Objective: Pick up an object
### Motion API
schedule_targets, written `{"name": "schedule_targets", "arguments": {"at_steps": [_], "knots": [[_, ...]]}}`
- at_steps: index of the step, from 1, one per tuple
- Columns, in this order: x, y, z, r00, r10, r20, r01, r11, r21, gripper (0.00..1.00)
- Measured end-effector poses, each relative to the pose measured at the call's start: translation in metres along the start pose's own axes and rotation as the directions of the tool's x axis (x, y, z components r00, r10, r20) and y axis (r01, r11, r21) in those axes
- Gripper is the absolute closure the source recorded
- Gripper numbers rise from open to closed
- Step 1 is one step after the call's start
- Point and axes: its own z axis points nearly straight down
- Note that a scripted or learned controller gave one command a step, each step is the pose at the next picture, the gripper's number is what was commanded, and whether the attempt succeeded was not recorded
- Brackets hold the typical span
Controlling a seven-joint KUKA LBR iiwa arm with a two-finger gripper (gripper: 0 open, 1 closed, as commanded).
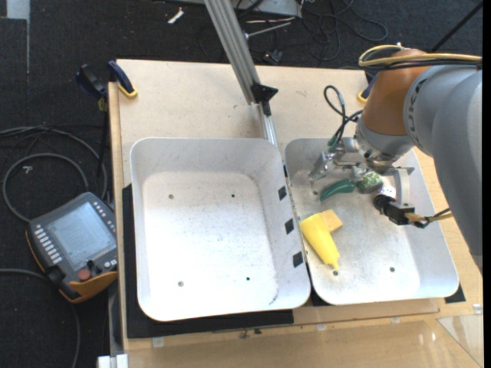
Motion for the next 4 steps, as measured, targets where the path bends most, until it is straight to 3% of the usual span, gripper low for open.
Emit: {"name": "schedule_targets", "arguments": {"at_steps": [1, 2, 3, 4], "knots": [[0.000, 0.001, -0.013, 1.000, 0.001, -0.001, -0.001, 1.000, -0.004, 1.00], [0.006, 0.012, -0.062, 1.000, -0.002, -0.009, 0.002, 1.000, 0.017, 1.00], [0.007, 0.021, -0.108, 1.000, -0.002, -0.008, 0.002, 1.000, 0.016, 1.00], [0.008, 0.022, -0.123, 1.000, -0.001, -0.009, 0.001, 1.000, 0.020, 1.00]]}}
